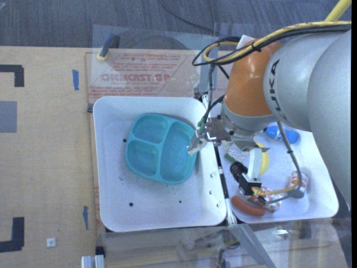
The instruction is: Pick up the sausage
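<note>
**While the claw hangs over the plate, the sausage waits in the other bin**

Although the task concerns the sausage (pixel 248 206), the claw (pixel 196 143) hangs over the left bin (pixel 99 166), above the right-hand edge of a teal divided plate (pixel 156 149). Nothing shows in its grip. At this slant I cannot tell whether the claw is open or closed.

The sausage lies in the right bin (pixel 326 197), in the corner nearest the lower edge of the view and close to the wall that meets the left bin. From the claw it sits down and to the right in the view, across the two adjoining walls, so the two are apart and in different bins. Its long axis runs roughly left to right, dipping a little toward the right end.

A banana (pixel 263 162) lies farther up the same bin, apart from the sausage, and a small blue thing (pixel 273 132) sits beyond that. Some small clutter (pixel 271 193) lies just beside the sausage's right end, too muddled to name.

By my judgement the pick has not begun. The coming move calls for a shift over the walls into the right bin, then a descent with the claw set across the sausage's short width. The nearby wall and the clutter leave little room, and the left end looks the freer place to close.
</note>
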Controlling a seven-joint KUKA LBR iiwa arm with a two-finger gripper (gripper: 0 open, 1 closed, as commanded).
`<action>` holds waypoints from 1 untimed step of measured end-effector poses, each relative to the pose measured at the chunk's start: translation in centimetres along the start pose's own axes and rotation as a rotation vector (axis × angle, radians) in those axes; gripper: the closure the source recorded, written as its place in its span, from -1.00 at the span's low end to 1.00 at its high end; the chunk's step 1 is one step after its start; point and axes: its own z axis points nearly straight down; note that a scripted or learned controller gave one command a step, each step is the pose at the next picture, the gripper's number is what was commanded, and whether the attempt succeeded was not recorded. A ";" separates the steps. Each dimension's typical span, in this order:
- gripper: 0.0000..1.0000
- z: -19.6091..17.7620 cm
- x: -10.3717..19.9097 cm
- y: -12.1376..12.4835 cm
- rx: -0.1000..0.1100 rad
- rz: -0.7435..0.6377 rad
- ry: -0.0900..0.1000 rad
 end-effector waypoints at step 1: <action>-1.00 0.0 -4.5 -5.8 0.002 -0.116 0.001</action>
